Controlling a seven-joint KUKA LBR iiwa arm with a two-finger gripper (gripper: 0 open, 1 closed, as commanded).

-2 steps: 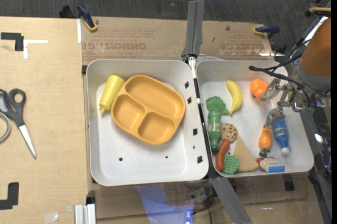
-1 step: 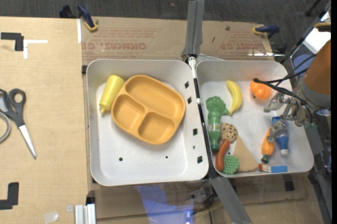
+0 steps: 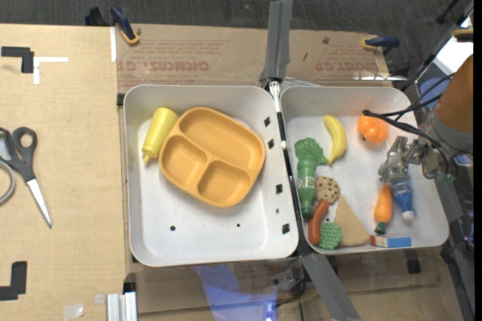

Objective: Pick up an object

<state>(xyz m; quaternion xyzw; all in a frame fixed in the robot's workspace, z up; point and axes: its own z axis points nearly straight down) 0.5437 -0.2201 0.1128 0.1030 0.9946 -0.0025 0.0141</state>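
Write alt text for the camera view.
The grey arm's tool hangs over the right bin, above toy food: a banana, an orange, a carrot. The left bin holds a divided orange plate and a yellow bottle.

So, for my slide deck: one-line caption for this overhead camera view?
Gripper poised over right bin of toy food beside a blue tube; yellow tray in left bin.

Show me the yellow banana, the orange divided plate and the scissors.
Yellow plastic banana point(image 3: 336, 137), camera view, middle of its curve.
Orange divided plastic plate point(image 3: 212, 155), camera view, central ridge.
Grey-handled metal scissors point(image 3: 32, 182), camera view, blades near the pivot.
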